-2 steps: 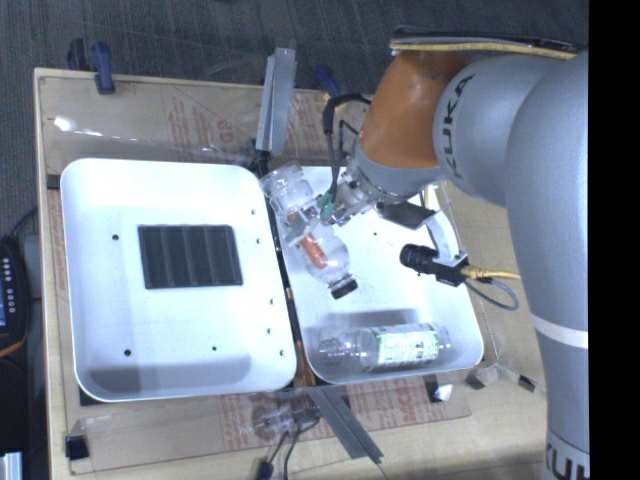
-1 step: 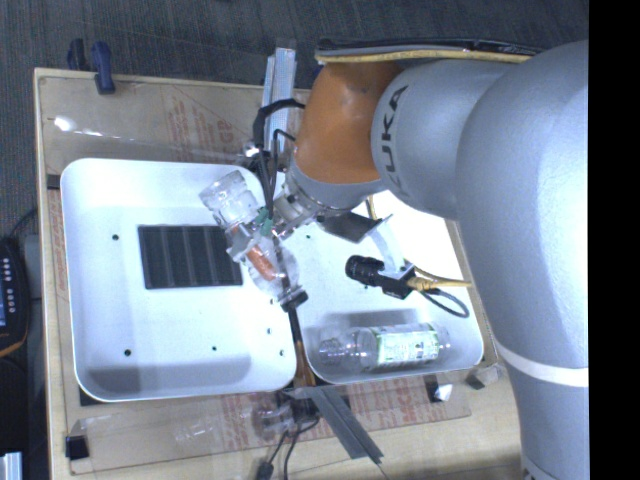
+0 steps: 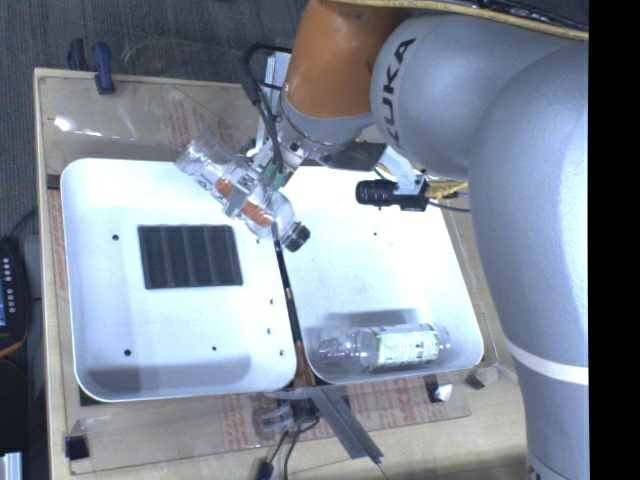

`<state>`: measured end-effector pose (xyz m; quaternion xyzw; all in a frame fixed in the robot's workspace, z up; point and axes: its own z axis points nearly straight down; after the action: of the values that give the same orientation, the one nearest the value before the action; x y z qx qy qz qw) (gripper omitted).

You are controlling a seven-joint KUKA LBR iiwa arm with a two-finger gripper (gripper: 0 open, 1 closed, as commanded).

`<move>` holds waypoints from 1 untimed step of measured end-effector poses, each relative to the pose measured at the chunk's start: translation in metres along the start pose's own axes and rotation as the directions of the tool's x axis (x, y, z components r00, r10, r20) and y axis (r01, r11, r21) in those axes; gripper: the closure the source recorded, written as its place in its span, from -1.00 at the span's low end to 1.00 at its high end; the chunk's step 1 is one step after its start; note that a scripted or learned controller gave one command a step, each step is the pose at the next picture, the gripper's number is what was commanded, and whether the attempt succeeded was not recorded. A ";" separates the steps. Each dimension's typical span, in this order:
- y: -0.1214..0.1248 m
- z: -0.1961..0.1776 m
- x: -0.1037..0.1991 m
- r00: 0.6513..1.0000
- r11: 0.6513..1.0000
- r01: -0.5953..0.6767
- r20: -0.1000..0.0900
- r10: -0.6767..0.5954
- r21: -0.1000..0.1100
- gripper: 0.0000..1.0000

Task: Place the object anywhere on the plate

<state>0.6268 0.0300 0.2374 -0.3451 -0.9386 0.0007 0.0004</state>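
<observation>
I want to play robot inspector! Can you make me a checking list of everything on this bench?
Surface: bench bearing two white bins, left bin and right bin.
Job's things: clear bottle lying on its side at the right bin's near edge; dark ridged plate flat in the left bin.
Clutter: nothing seen.
Gripper: gripper hangs above the seam between the bins, at the far side.
Cables: black cable by the wrist; more below the bins.
Surroundings: dark carpet; blue clamp.
</observation>
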 end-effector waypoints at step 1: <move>0.015 0.047 0.067 0.997 0.997 0.072 -0.003 -0.072 0.002 1.00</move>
<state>0.5851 0.0847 0.1903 -0.3109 -0.9504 0.0014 0.0020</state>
